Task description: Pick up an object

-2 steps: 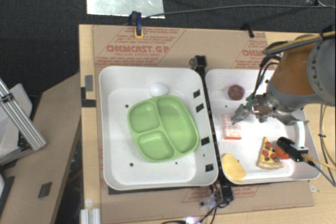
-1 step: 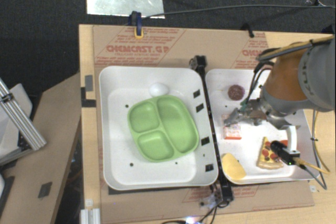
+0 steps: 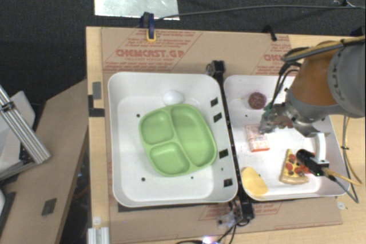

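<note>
A divided plate (image 3: 178, 140) lies in the left bin (image 3: 123, 123); a pizza slice (image 3: 293, 167) in the right bin (image 3: 240, 88).

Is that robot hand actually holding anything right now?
Cannot be told: the hand sits just above the small packet in the right bin.

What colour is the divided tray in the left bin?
Light green tray, seen in the camera view.

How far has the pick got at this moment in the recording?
Done: the gripper is over the right bin, just above the small white and red packet. In hand: nothing visibly gripped. The packet, pizza slice, yellow piece and dark red round piece all lie in the bin. Left: grasp and lift.
</note>
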You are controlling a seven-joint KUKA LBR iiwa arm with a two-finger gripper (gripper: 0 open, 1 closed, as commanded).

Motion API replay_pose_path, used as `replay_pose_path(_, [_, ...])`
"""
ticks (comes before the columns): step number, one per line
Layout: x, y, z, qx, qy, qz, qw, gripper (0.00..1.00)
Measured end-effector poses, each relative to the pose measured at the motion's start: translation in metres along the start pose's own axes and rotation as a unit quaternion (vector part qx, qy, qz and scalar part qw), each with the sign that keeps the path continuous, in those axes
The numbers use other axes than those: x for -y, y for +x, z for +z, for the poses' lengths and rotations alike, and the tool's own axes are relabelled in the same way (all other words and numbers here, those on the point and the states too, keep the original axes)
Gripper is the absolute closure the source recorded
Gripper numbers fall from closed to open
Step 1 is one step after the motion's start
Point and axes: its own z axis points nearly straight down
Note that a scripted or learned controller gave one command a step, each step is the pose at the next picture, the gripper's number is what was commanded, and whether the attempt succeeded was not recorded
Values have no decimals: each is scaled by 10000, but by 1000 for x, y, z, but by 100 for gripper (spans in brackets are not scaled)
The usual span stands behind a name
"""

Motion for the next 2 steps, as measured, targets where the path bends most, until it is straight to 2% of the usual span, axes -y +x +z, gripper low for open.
replay_pose_path(1, [-2,-3,-61,15,64,-9,10000,100])
replay_pose_path(2, [-9,2,-106,15,58,-15,10000,100])
